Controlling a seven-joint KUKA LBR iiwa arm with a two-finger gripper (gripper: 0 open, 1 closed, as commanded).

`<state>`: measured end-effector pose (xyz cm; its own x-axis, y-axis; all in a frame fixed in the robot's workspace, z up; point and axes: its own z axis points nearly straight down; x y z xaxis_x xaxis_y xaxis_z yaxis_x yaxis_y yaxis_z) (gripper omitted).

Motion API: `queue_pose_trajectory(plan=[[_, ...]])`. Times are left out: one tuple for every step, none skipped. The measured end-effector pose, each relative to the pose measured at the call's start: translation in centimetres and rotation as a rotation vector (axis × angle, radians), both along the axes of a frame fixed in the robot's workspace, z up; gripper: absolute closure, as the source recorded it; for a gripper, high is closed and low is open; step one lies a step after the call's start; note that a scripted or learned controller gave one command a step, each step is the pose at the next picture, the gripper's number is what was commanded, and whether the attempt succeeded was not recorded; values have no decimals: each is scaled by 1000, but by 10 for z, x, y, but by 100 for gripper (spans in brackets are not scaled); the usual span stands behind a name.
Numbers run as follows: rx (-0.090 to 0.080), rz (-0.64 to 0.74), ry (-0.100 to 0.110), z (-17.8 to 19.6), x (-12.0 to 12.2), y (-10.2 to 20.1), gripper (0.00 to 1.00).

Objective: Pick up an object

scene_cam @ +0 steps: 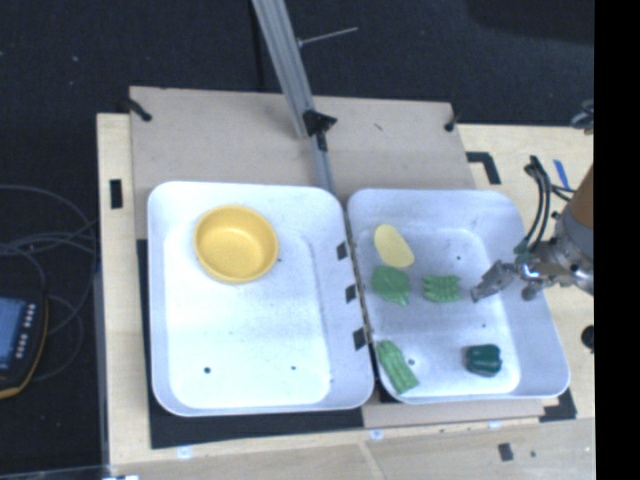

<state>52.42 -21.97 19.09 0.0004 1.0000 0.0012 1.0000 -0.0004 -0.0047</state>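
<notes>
The right bin (520,368) holds a pale yellow piece (393,246) near its left wall. Below that piece lie two leafy green pieces (391,284) (441,288) side by side. A long green piece (397,365) rests by the front left corner, and a dark green pepper (483,360) sits at the front right. My gripper (497,280) reaches in over the bin's right side, just right of the second leafy piece and above the pepper. Nothing shows in its grasp.
A yellow bowl (236,243) stands in the far left part of the left bin (250,368). A grey metal pole (285,53) slants down to the gap between the bins. Cables and a handheld screen (18,340) lie off the bench's left.
</notes>
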Motion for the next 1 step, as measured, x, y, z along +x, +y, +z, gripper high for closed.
queue_pose_trajectory(plan=[[-1,0,-2,-42,3,1,0]])
